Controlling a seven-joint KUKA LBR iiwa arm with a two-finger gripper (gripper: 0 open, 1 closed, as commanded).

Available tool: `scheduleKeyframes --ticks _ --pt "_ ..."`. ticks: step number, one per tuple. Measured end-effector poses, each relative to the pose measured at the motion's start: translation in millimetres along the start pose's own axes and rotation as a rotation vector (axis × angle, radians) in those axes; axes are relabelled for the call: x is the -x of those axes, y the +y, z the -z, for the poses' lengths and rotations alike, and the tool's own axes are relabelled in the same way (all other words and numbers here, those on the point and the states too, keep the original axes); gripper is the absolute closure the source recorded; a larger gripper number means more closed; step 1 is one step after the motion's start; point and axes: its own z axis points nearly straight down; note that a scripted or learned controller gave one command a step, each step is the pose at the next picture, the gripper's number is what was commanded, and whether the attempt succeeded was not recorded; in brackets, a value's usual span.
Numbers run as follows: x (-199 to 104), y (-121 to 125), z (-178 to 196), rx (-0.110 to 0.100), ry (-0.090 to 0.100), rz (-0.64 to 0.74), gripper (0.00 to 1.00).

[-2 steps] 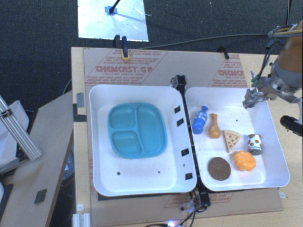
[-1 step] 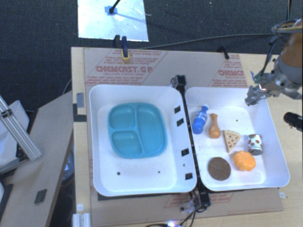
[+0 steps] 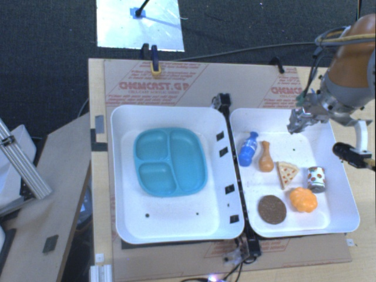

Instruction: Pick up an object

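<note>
Brown disc (image 3: 272,209) hugs near rim; tool (image 3: 298,122) over bare far corner.

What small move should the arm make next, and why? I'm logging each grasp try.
Probably move the claw toward the bin's middle and down: it hovers over the right bin's far corner, and the nearest item is the drumstick-shaped toy.

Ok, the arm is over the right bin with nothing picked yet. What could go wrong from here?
1. The pizza slice, can, orange and cookie lie close together, so a descent on one may knock a neighbour.
2. The gripper hovers near the bin's far wall, away from every object; closing there would likely grab nothing.
3. The bottle lies by the divider, leaving little room.
</note>
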Motion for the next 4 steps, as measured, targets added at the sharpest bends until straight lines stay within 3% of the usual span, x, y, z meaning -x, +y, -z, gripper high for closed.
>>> scheduleKeyframes --ticks 1,4 --pt "-58.4 5.9 -6.3 0.001 0.001 0.002 1.00" --pt "-214.0 -14.7 0.4 0.000 0.002 0.003 1.00"
